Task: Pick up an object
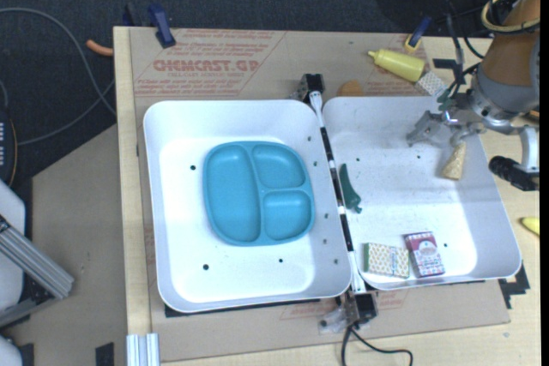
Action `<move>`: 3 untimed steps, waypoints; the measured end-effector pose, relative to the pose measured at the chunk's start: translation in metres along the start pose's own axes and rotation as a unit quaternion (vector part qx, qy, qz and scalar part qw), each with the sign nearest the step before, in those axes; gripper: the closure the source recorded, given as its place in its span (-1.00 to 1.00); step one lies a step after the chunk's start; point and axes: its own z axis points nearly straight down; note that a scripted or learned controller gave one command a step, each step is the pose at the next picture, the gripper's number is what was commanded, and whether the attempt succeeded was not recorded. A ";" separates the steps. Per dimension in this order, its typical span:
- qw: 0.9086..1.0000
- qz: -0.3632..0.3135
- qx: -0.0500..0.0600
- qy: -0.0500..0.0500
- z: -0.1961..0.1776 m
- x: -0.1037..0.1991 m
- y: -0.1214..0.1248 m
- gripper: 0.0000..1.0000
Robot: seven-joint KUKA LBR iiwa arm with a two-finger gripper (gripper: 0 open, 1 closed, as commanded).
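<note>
- My gripper point(435, 126) hung over the far right part of the right bin point(386, 176), its metal fingers point(422, 130) splayed apart with nothing between them.
- My arm point(512, 56) came in from the right, the orange band above the wrist, the wrist tipped down and leftward toward the bin floor.
- Just beside my fingers, to the right and a little nearer the camera, a small tan cone-shaped piece point(455, 159) lay on the bin floor, pale and tapered, tilted; I was not touching it as far as I could tell.
- Well below my gripper, at the bin's near edge, sat a small red box point(424, 254) with a white label and, touching it on the left, a small green-and-tan packet point(386, 261).
- To my left, along the divider between the bins, lay a thin dark green strip point(347, 189).
- Farther left, the left bin point(171, 184) held a blue divided plate point(257, 191) with three compartments.
- Beyond my gripper, outside the bin on the bench, lay a yellow bottle point(399, 63).
</note>
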 end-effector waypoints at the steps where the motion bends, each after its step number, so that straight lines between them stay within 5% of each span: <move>1: 1.000 -0.002 -0.001 0.004 0.008 -0.006 -0.023 -1.00; 2: 1.000 0.000 0.002 0.002 0.016 -0.008 0.029 -1.00; 3: 1.000 0.001 0.000 -0.002 0.010 0.013 -0.027 -1.00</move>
